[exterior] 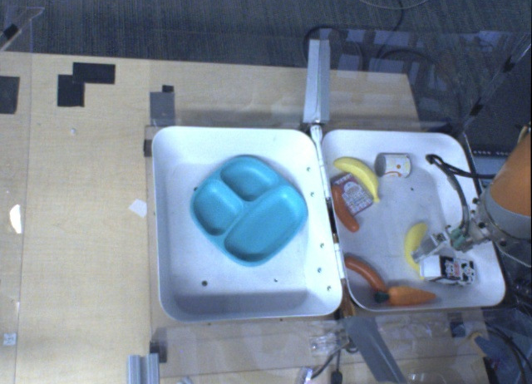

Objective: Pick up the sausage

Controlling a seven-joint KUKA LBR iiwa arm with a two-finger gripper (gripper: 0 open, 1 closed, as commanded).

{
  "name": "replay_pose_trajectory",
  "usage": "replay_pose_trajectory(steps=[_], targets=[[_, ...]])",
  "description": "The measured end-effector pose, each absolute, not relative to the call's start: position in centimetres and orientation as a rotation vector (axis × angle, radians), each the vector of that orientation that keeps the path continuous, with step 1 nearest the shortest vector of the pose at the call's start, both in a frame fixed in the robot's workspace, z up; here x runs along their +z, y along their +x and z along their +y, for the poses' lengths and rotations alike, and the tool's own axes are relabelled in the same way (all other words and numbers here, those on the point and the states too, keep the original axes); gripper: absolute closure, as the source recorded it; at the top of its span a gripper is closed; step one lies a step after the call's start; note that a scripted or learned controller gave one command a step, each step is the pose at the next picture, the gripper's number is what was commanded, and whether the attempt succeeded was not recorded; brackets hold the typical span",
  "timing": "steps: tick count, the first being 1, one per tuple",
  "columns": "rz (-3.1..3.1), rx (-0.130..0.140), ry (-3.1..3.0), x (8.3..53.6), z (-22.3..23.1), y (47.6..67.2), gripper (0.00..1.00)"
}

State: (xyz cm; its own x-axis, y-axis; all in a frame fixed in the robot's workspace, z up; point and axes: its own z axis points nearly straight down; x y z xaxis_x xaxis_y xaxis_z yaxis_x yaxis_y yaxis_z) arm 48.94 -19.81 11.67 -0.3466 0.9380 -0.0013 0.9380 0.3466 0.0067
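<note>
resting at lower centre of right bin (486,295): sausage (365,270), touching carrot (409,295) | gripper (449,249) at lower right, low over bin floor beside small banana (415,245), finger opening cannot be determined | left bin (166,208) holds blue divided plate (249,209) | upper: larger banana (357,174)

Pale wooden bench (83,233), dark carpet floor (166,8)
</note>
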Motion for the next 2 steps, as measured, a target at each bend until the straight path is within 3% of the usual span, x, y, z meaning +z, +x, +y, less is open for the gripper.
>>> replay_pose_trajectory(steps=[1,2], targets=[[2.675,0.005,1.628,17.9,-17.8,61.1,0.0],[2.628,0.005,1.703,8.9,-19.9,55.0,0.0]])
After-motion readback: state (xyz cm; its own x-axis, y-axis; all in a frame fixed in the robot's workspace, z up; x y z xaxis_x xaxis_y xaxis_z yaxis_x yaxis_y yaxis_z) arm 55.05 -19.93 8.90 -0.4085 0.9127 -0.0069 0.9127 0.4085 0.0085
